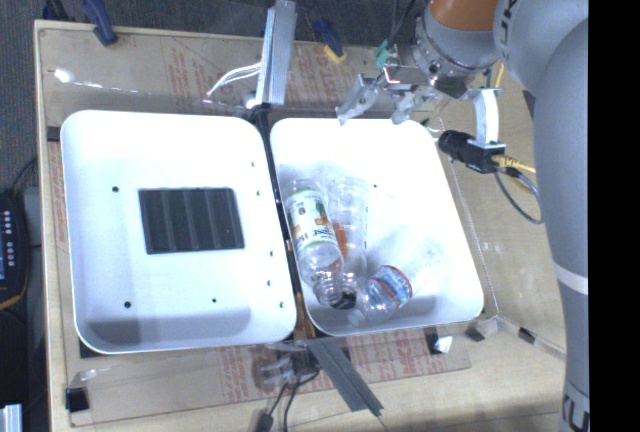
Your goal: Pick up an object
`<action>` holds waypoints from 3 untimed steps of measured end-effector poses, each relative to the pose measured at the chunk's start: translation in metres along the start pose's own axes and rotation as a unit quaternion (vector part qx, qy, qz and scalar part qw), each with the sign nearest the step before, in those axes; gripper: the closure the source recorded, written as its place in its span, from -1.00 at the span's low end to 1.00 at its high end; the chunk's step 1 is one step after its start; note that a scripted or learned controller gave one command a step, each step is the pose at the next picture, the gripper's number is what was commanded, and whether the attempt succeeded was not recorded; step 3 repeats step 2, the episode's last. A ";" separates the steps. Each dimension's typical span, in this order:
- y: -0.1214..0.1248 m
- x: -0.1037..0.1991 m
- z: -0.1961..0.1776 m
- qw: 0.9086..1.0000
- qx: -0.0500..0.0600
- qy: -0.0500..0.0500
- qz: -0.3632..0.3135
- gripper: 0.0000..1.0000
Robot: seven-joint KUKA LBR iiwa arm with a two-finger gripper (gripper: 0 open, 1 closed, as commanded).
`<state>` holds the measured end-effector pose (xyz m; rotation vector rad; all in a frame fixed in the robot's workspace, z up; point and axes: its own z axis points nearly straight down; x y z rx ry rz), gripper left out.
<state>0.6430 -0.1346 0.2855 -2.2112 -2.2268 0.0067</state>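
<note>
Several clear plastic bottles lie in the right bin. One with a green and orange label lies near the bin's left wall, another with a red and blue label rests near the front, and a clear cup-like bottle sits between them. My gripper hangs over the bin's far rim, above and behind the bottles, its two fingers spread apart with nothing between them.
The left bin holds a dark ribbed rectangular panel. A metal post rises at the back between the bins. Blue clamps sit on the bench's far edge. Cables trail beside the right bin's right rim.
</note>
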 end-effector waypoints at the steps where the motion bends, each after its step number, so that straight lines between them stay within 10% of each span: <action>1: 0.000 0.000 0.000 1.000 0.000 0.000 0.000 -1.00; 2: -0.084 0.013 0.067 0.998 0.000 0.000 -0.056 -1.00; 3: -0.084 0.013 0.067 0.998 0.000 0.000 -0.056 -1.00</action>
